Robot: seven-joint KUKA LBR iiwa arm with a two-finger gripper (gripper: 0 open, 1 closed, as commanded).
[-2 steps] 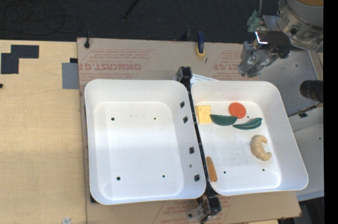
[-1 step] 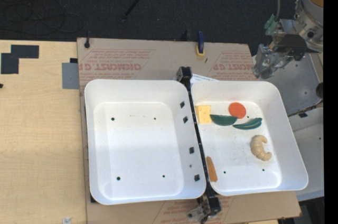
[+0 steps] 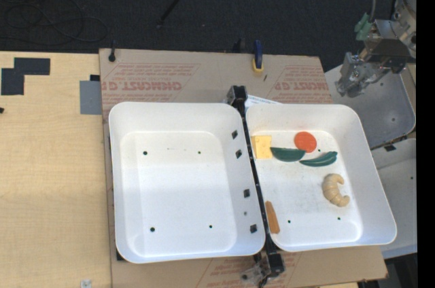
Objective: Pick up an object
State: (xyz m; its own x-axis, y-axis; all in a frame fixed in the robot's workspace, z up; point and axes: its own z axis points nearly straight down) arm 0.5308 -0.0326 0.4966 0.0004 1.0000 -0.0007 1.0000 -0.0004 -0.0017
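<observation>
The right bin point(image 3: 370, 164) holds several small items. A yellow block point(image 3: 262, 146) lies by the divider, with a dark green pod point(image 3: 287, 153) and a green pepper point(image 3: 319, 159) to its right. A red-orange disc point(image 3: 305, 141) sits just above the pods. A tan croissant point(image 3: 335, 189) lies toward the right wall, and an orange stick point(image 3: 272, 217) rests along the divider near the front. My gripper point(image 3: 351, 81) hangs outside the bin, beyond its far right corner, well apart from every item.
The left bin point(image 3: 122, 164) sits beside the right one on a cardboard sheet point(image 3: 177, 79). A black clamp strip point(image 3: 246, 171) runs between the bins. A blue-and-yellow clamp point(image 3: 257, 57) stands at the cardboard's far edge. Grey bench surface point(image 3: 394, 110) lies under the gripper.
</observation>
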